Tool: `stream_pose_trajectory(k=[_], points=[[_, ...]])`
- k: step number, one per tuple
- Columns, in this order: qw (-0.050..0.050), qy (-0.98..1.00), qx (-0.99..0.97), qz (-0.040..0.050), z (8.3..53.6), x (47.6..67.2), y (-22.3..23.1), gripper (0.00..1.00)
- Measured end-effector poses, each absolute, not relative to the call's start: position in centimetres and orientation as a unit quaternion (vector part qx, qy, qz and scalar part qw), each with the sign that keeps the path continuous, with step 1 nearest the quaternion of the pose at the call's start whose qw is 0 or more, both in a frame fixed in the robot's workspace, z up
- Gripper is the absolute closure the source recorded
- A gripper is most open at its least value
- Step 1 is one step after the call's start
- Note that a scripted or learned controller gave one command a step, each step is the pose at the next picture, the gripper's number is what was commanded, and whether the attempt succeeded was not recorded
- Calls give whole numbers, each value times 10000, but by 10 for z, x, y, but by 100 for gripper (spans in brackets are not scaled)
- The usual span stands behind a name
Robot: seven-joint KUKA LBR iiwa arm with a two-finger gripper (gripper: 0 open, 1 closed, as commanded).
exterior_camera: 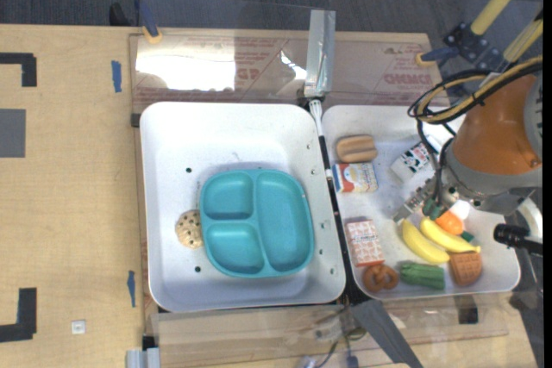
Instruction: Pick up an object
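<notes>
Since the banana [435,241] lies just beside my end effector [429,204], I'm poised there to grab, though I cannot tell its grip state.

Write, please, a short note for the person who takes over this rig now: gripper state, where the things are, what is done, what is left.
Gripper: low in the right bin, just above the banana; nothing seen held.
Right bin: bun, two small packets, carrot, green vegetable, tomato.
Left bin: teal divided tray, cookie beside it.
Done: approach. Left: grasp and lift one object.
</notes>
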State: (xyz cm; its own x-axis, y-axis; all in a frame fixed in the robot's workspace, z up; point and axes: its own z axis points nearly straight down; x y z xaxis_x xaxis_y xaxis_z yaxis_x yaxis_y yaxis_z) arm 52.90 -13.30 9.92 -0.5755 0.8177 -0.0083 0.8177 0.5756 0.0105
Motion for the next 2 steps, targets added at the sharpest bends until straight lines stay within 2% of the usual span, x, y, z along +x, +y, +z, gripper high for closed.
stream_pose_trajectory(k=[1,2], points=[[54,8875,4608,25,98,529,-133,0],[33,7753,6316,23,87,483,-124,0]])
